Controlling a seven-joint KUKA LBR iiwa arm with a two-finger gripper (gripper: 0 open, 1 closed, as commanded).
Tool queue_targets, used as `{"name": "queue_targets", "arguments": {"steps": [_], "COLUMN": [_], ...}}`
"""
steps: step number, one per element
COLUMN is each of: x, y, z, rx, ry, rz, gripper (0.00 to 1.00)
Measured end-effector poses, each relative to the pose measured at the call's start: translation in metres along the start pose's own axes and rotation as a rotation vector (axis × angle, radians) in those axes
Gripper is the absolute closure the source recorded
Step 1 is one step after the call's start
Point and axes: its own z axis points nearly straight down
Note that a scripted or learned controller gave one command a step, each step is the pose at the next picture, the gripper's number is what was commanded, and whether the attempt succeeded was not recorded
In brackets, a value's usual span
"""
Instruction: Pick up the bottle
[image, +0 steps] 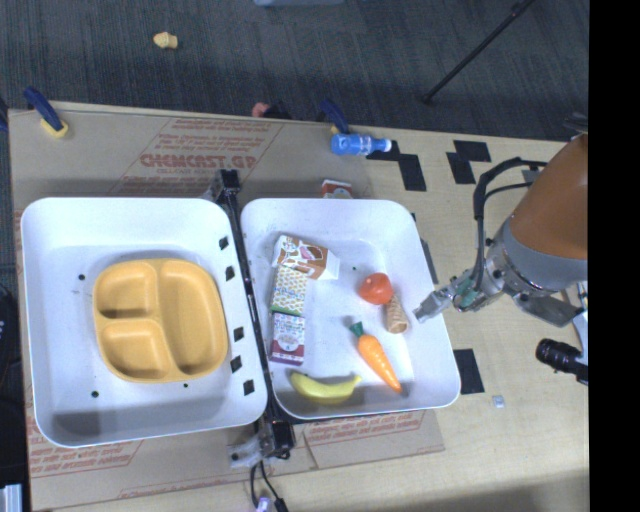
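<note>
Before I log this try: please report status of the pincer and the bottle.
Pincer at right bin's right rim, holding nothing. Bottle lying outside bins, on bench beyond right bin. Nothing on it.

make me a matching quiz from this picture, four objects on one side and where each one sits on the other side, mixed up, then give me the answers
Things:
1. yellow divided plate
2. banana
3. blue bottle
4. tomato

Places:
A. on the bench beyond the bins, lying on its side
B. near edge of the right bin
C. in the left bin
D. middle of the right bin, above the carrot

Pairs: 1-C, 2-B, 3-A, 4-D
</note>
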Motion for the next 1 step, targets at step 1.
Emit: {"name": "queue_targets", "arguments": {"steps": [1], "x": [0.0], "y": [-0.0004], "z": [0.0106], "rx": [0.001], "ry": [0.0], "rz": [0.011], "gripper": [1.0]}}
